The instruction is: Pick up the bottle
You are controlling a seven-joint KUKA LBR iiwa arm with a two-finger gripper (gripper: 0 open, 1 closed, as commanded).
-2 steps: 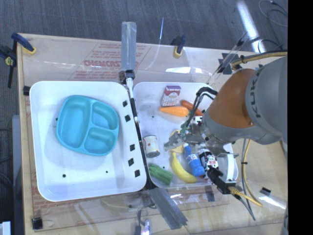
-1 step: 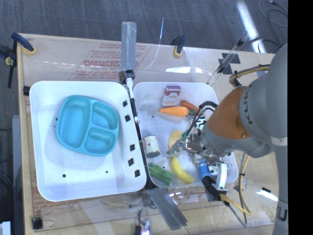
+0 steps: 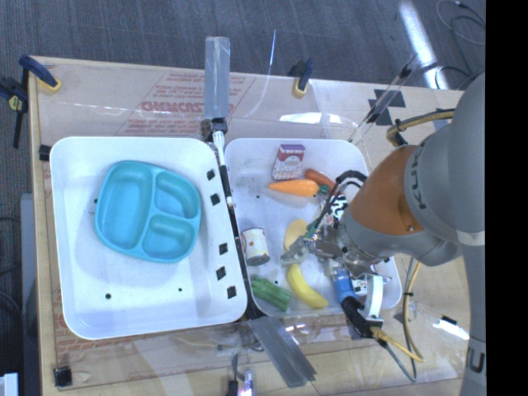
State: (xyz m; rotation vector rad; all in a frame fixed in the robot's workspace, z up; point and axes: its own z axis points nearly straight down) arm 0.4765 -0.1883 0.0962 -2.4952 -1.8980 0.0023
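Listing: small white labelled bottle point(image 3: 254, 246), seemingly upright, at right bin's point(image 3: 247, 151) left wall, beside banana point(image 3: 304, 287). Gripper point(image 3: 299, 250) hovered just right of it; its grip state could not be told.

I have one fixed camera above the bench point(image 3: 124, 97) | it looks down at a slant | both white bins in frame: left bin point(image 3: 74, 304), right bin point(image 3: 247, 159) | moderately near, bench edges visible | arm point(image 3: 429, 196) enters from my right.
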